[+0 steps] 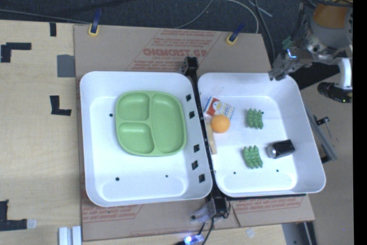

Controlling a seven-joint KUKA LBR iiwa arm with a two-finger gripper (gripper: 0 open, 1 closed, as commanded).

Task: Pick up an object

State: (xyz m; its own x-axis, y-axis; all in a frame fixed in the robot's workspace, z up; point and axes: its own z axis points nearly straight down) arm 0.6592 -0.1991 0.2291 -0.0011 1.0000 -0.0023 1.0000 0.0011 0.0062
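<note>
Camera view puts the gripper [279,70] over the right bin's [307,123] far corner, finger opening impossible to tell, with the nearest green block [254,118] lying down-left.

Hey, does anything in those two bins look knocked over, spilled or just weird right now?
Nothing looks spilled or broken. The green divided plate lies flat in the left bin. In the right bin, the orange ball rests against a small printed packet, near the wall between the bins; the other items lie apart.
</note>
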